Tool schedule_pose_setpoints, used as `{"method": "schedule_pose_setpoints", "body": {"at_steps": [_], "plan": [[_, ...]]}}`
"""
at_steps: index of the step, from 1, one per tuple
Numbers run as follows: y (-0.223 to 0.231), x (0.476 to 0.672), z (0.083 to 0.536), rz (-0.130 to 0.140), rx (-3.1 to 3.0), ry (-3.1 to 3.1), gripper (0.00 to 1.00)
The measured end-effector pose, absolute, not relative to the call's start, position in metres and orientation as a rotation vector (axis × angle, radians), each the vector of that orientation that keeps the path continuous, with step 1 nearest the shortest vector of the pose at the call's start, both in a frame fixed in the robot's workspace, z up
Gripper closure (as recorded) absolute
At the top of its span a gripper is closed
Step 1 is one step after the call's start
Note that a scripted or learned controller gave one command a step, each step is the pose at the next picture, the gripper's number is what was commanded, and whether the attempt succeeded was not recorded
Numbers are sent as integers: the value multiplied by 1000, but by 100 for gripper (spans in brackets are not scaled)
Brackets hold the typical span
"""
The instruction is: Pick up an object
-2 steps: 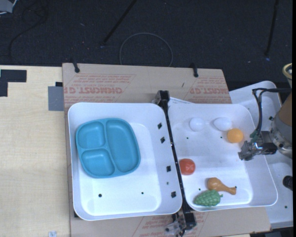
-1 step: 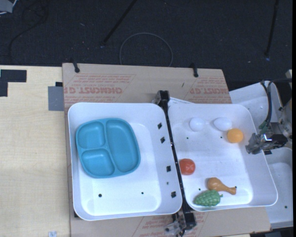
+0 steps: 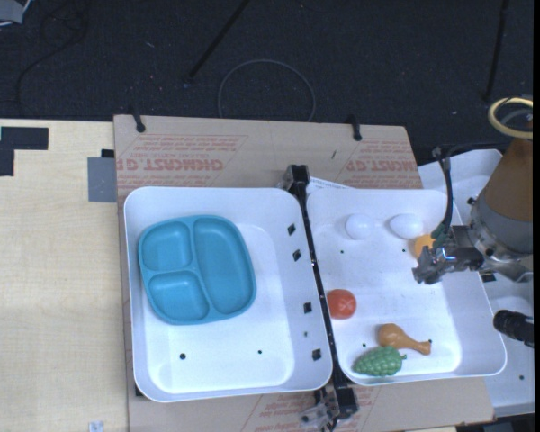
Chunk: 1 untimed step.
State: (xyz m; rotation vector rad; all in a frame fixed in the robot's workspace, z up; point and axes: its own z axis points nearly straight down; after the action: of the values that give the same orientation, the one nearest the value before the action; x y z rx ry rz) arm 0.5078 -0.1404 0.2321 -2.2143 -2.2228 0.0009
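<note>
A grey arm with an orange band is reaching in from the right, and its gripper (image 3: pixel 425 268) is hanging over the right edge of the right bin (image 3: pixel 468 354). How far its jaws are standing apart cannot be told at this size, and nothing is showing between them. A small orange object (image 3: pixel 423 244) is lying just beside the gripper, on its far side, partly hidden. A white egg-shaped piece (image 3: pixel 403 225) is sitting a little farther out, with a second white one (image 3: pixel 358 227) beyond it to the left. A red tomato (image 3: pixel 341 303) is resting well apart, toward the divider. A toy chicken drumstick (image 3: pixel 401 337) and a green bumpy fruit (image 3: pixel 379 362) are lying toward the near edge, touching or nearly so. The left bin (image 3: pixel 162 367) is holding a blue divided plate (image 3: pixel 196 268).

The risk appears to be the bin wall: the nearest objects are lying close to it, so a descent could catch the rim, or nudge a round egg piece rolling away
</note>
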Motion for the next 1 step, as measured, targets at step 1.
{"method": "schedule_pose_setpoints", "body": {"at_steps": [1], "plan": [[-89, 514, 241, -1, -2214, -2225, 100]]}}
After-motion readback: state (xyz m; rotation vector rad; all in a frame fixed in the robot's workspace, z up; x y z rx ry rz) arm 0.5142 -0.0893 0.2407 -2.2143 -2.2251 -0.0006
